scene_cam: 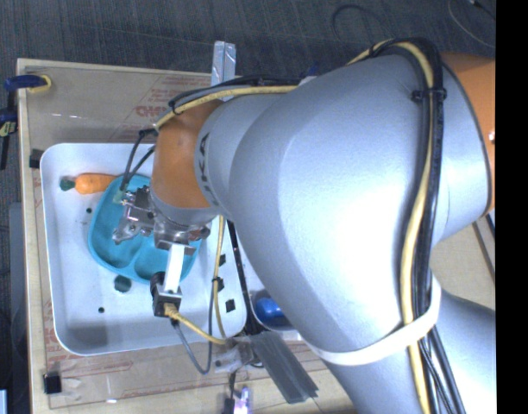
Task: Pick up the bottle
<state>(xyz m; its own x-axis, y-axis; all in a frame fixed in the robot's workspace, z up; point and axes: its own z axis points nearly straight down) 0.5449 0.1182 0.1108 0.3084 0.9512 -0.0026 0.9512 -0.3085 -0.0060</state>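
Bottle-wise, the only candidate is a blue thing point(268, 310) peeking from under the arm point(333, 214), while the gripper point(130, 222) hangs over a blue dish point(104, 235) in the left bin point(66, 300), so it probably needs repositioning first, and whether it's open or closed can't be told.

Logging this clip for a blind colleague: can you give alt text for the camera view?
A large grey arm reaches from the right over the left white bin, its gripper down over a blue object. A toy carrot lies at the bin's far edge.
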